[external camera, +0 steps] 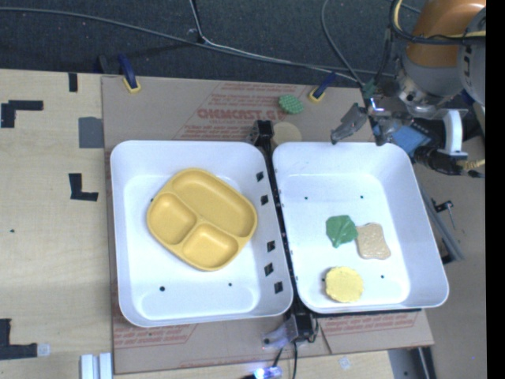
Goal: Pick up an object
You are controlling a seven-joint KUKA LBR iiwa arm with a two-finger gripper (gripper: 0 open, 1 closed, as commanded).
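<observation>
Near the right bin's [410, 212] front, a yellow disc [344, 284] is lying flat, seemingly light and rigid, best pinched across its edges; claw [359, 125] is hovering, fingers spread, holding nothing.

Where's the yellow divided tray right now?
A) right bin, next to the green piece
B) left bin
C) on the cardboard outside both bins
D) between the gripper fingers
B: the yellow divided tray lies flat in the left bin, while the green piece sits in the right bin and the gripper is above that bin's far edge.
</observation>
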